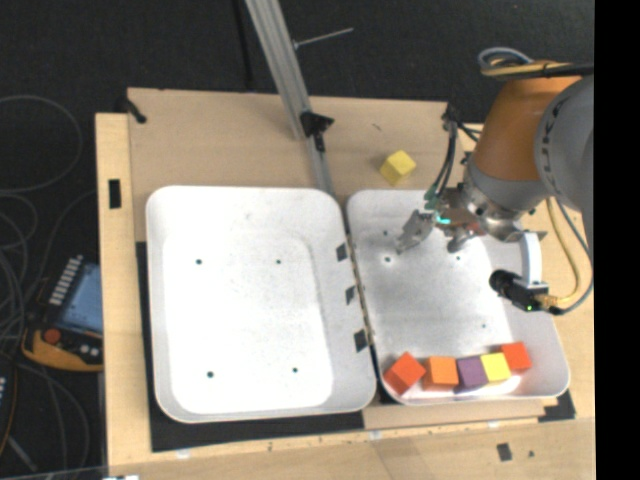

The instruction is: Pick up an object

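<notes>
Two shallow white bins are sitting side by side on the wooden bench (250,138), the left bin (180,228) larger in view and the right bin (520,388) holding all the blocks inside it. Five small cubes are lying in a row along the near wall of the right bin: a red-orange cube (405,371) tilted at the left end, then an orange cube (442,371), a purple cube (470,372), a yellow cube (496,368) and a red cube (516,356) at the right end, each touching or just beside its neighbour. A separate yellow cube (398,166) is resting on the bare bench beyond the far edge of the right bin, apart from both bins. The grey arm with its orange band (515,128) is reaching in from the right, and the gripper (420,226) is hanging over the far part of the right bin, well apart from the row of cubes and near the yellow cube on the bench. Its fingers appear spread rather than closed, with nothing between them; white bin floor is showing beneath. A slanted metal rail (285,58) is crossing the bench from the far side toward the gap between the bins.
</notes>
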{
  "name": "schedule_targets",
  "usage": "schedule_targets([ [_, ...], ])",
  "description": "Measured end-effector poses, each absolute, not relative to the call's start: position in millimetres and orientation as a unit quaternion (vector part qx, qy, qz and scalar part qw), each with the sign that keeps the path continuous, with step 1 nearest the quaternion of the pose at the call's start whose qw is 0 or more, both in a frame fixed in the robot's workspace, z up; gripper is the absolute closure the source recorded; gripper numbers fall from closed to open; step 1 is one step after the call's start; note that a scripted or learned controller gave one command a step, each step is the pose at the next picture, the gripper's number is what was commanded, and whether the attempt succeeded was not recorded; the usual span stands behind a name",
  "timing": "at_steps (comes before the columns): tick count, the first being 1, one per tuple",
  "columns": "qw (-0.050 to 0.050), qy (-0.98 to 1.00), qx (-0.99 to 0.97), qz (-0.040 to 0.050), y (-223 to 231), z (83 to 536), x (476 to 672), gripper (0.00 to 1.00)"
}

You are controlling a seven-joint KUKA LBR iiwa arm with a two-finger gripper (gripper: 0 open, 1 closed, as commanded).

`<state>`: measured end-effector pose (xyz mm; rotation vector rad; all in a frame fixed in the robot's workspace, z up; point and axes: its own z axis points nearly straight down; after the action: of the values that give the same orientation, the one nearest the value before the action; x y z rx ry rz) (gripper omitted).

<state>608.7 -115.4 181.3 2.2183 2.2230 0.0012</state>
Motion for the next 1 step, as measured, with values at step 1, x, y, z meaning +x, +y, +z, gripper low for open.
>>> schedule_targets([
  [1,0.001,0.706,0.708,-0.0001,-105.1,95.1,534.3,0.0],
])
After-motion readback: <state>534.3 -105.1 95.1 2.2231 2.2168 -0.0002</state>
